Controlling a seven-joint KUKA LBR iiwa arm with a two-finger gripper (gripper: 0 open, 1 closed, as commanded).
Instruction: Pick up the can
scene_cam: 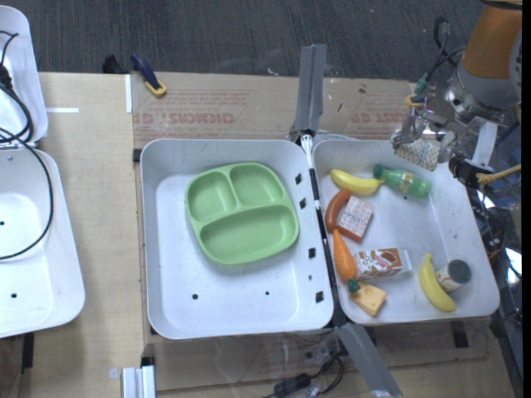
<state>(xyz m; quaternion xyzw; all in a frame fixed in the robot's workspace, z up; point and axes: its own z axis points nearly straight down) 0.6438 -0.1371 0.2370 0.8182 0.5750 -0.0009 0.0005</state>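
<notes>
The hand (pixel 423 143) hovers at the right bin's far edge, well apart from the can (pixel 455 275).

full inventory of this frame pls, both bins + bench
plate: 1, green, three compartments, left bin
left bin: 1, white
right bin: 1, white
bananas: 2, yellow, right bin; one at back, one at front right
bottle: 1, green, lying at back of right bin
hot dog: 1, orange-red, left side of right bin
box: 1, pink and white, middle of right bin
carrot: 1, orange, by the divider
carton: 1, brown and white, lying at front
cheese: 1, yellow wedge, front edge
can: 1, small, dark top, front right beside banana
clamp: 1, blue and yellow, bench back left
arm: 1, grey with orange band, back right
pincer: 1, over back edge of right bin
</notes>
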